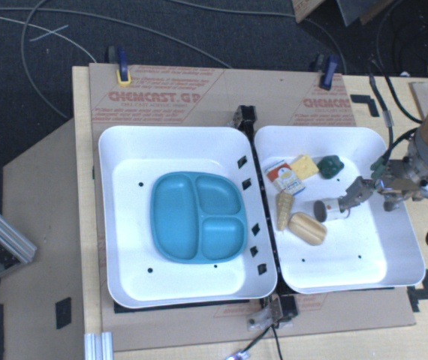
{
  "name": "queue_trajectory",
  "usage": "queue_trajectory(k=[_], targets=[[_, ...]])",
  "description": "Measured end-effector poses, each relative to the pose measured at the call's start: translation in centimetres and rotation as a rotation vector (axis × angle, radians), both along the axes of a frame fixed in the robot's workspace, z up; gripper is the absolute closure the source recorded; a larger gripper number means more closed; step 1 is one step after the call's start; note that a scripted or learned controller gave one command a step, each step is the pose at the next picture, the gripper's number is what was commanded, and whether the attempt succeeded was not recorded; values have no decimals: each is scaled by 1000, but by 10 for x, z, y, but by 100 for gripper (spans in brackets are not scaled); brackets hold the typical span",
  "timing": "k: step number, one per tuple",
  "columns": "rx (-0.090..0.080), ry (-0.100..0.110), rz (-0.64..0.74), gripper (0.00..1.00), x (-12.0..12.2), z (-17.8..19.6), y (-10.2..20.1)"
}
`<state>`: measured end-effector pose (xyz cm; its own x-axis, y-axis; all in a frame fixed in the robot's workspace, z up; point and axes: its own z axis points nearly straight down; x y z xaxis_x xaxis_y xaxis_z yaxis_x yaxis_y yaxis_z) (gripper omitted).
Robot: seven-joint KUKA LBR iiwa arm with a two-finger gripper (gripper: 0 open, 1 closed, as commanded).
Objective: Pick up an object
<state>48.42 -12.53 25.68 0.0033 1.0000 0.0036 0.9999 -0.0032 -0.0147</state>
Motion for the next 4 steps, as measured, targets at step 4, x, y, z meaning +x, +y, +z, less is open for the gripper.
queue_trajectory(k=[4], targets=[[-1,-11,3,0,0,-164,7]])
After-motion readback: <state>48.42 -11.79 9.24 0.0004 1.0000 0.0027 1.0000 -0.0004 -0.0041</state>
